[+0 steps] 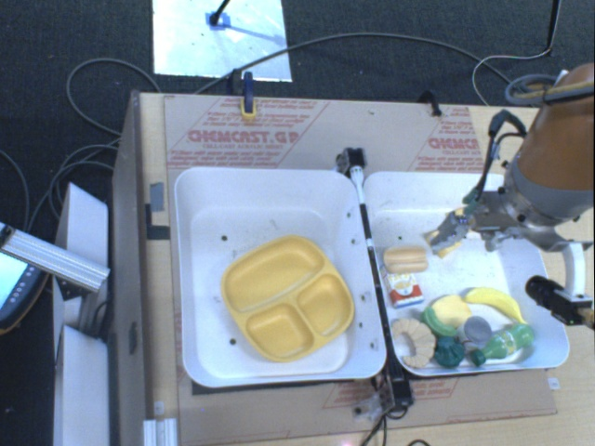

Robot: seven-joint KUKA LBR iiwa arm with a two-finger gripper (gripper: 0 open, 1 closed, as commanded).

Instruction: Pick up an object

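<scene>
Bun (405, 258) in right bin (558, 342), just left-below gripper (448, 233)

I see a yellow three-compartment tray (288, 297) in the white left bin (200, 249). At three o'clock lie a yellow banana (498, 303), green bottle (502, 344), red-and-white carton (405, 291).

The yellow three-compartment plastic tray (288, 297) looks smooth with a soft sheen. The two shallow white plastic bins (209, 249) look matt. The brown printed cardboard surface (279, 128) looks dull, papery.
</scene>
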